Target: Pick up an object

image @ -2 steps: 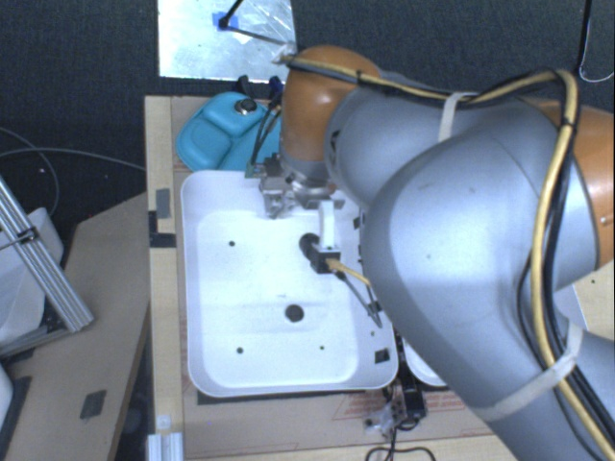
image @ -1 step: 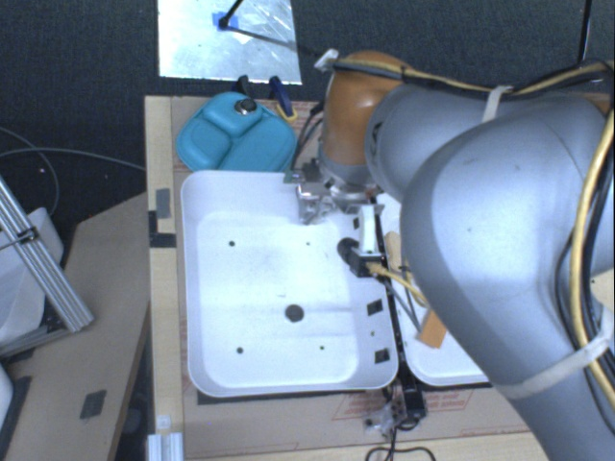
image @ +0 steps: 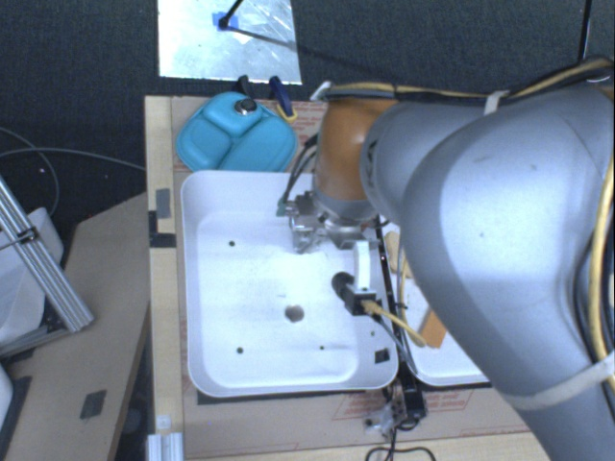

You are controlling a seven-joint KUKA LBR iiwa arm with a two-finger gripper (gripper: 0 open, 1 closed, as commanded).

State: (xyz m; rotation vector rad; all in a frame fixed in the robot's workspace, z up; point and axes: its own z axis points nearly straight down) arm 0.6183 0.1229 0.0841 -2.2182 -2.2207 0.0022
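Note:
A small round grey-brown object (image: 294, 313) lies on the floor of the left white bin (image: 207, 257), near its middle. My gripper (image: 304, 230) hangs over the back half of this bin, below the orange band of the arm. It is above and behind the small object, clearly apart from it. Nothing shows in the gripper. A flat brown piece (image: 432, 329) peeks out in the right bin (image: 452, 375), mostly hidden under the arm.
A blue plastic container (image: 235, 134) sits just behind the left bin on the bench. Further back lies a shiny silver sheet (image: 226, 22). The big grey arm covers most of the right bin. A metal frame (image: 38, 267) stands at the left.

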